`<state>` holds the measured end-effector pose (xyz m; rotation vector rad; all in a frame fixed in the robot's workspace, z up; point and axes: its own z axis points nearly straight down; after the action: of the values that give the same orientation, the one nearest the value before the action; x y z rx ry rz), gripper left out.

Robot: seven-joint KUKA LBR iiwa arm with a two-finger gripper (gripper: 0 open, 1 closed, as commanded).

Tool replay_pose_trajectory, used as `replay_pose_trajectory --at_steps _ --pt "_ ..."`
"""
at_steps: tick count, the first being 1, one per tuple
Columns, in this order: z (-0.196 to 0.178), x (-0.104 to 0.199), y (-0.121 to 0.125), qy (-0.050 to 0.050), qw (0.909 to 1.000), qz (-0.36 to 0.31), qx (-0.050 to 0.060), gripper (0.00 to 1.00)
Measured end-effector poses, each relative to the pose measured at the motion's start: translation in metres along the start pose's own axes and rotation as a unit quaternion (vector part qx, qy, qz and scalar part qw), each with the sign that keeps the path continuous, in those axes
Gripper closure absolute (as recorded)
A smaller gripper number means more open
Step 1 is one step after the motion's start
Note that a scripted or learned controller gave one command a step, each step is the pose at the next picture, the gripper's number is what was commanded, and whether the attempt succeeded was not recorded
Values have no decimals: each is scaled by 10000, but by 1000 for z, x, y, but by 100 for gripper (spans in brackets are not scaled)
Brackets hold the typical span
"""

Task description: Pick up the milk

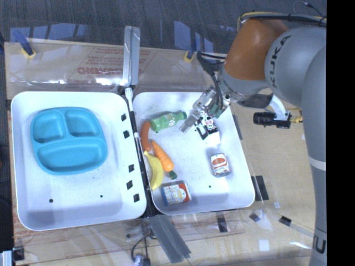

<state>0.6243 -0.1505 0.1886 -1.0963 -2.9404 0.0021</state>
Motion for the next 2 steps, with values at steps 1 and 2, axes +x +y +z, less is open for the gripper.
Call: replay_pose_trajectory --at_steps 1,2 --pt "78 -37 -34 -69 9999 -145 -63 0" --pt "73 -36 -34 -49 9998 -165 -44 100"
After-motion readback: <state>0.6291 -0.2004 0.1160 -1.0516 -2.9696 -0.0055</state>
